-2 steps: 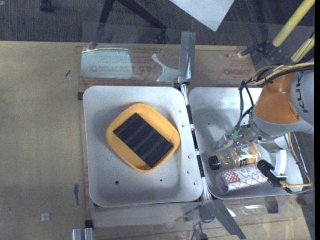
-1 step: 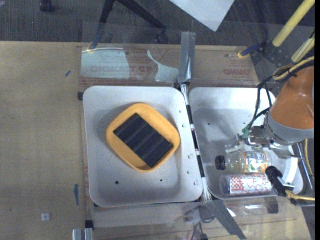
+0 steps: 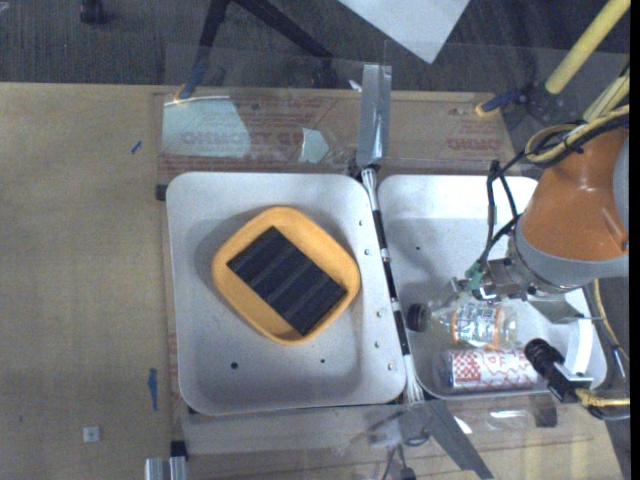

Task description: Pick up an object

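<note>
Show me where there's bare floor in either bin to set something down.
Right bin: bare upper half, above the clear bottle. Left bin: a bare band between the orange tray and the walls. The right bin's lower part is crowded: bottle, red patterned can, arm.

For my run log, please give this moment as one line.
arm: over right bin | gripper: above clear bottle | red-patterned can: nearby | orange tray: left bin
</note>
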`<control>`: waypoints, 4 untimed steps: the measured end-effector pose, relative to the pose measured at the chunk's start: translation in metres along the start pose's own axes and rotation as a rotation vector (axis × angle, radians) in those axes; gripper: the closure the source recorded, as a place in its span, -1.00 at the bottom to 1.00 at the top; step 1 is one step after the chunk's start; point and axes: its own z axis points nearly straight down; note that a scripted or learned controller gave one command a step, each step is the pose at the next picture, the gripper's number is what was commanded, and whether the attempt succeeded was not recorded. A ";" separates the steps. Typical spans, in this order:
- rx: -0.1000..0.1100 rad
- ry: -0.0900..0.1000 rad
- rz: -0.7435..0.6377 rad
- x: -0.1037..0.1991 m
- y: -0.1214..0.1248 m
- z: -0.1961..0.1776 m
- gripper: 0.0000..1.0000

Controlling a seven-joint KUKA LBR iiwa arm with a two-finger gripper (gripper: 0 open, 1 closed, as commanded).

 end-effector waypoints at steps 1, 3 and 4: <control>0.006 0.001 -0.029 -0.030 -0.001 0.080 -1.00; 0.007 0.001 0.044 -0.069 0.037 0.070 -1.00; -0.029 -0.011 -0.021 -0.037 0.029 0.093 -1.00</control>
